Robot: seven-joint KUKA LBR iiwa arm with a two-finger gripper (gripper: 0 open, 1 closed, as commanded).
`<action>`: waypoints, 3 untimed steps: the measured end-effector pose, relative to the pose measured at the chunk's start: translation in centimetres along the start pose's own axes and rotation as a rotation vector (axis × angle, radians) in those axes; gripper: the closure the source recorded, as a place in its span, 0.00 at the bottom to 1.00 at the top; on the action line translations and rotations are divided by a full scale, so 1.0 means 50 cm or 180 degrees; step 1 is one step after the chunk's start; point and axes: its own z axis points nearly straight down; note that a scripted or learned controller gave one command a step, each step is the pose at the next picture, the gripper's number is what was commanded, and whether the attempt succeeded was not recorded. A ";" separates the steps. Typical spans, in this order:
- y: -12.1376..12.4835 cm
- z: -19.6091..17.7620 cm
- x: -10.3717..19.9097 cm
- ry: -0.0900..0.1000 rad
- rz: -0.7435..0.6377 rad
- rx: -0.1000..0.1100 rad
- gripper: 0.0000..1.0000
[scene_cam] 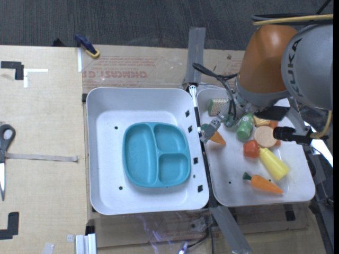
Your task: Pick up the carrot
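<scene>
The carrot [263, 183] is lying near the right bin's [233, 194] front edge, beside the yellow bottle [274, 163]. My gripper [212, 127] is hovering well apart; I'm risking grabbing the orange wedge [217, 138] instead. Its opening, I cannot tell.

A blue divided plate [157, 154] lies in the middle of the left bin [100, 105]. In the right bin [296, 192], a yellow bottle-shaped toy [274, 163] lies near the right edge, touching a red tomato [251, 149] on its left, with a green toy [244, 128] and a tan round piece [265, 136] just behind them. On the bench [37, 115], scissors [4, 147] lie at the left edge and a blue clip [86, 44] near the back edge.
</scene>
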 end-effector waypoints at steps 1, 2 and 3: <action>0.000 0.000 0.000 0.0000 0.0000 0.0000 0.00; 0.000 0.000 0.000 0.0000 0.0000 0.0000 0.00; 0.000 0.000 0.000 0.0000 0.0000 0.0000 0.00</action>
